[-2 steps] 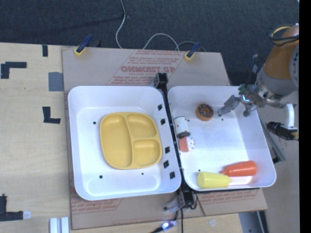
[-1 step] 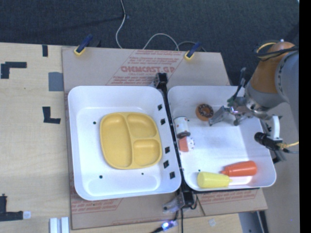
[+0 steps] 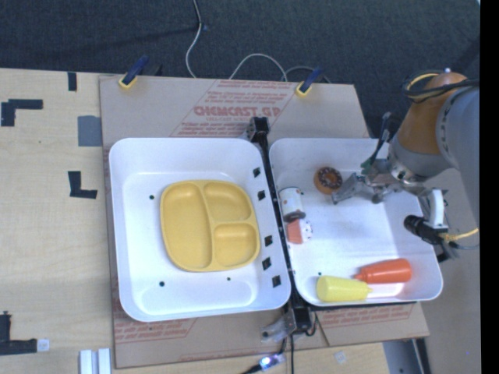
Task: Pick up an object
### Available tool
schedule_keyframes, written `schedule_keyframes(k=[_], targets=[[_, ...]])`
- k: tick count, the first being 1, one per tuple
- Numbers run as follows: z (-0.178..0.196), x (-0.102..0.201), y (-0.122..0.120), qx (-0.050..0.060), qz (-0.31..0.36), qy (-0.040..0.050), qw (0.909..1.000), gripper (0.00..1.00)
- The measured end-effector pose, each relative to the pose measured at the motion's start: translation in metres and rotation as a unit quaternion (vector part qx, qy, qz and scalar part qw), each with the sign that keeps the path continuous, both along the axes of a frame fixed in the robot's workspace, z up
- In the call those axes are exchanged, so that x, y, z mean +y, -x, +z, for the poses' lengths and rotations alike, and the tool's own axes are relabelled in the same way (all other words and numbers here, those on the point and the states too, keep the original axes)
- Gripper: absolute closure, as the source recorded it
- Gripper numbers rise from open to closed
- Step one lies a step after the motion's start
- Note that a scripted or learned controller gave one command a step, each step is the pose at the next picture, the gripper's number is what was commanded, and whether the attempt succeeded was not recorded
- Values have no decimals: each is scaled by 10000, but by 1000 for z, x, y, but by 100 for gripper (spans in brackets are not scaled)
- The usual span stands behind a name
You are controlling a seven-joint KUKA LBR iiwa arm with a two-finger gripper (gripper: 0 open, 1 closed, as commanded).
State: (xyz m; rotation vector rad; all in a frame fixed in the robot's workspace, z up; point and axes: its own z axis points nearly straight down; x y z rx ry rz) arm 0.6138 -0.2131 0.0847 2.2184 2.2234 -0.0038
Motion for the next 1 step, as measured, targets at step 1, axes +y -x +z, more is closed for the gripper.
schedule_keyframes(k=[1], targets=[[12, 0, -1, -22, 4, 11, 10000, 100]])
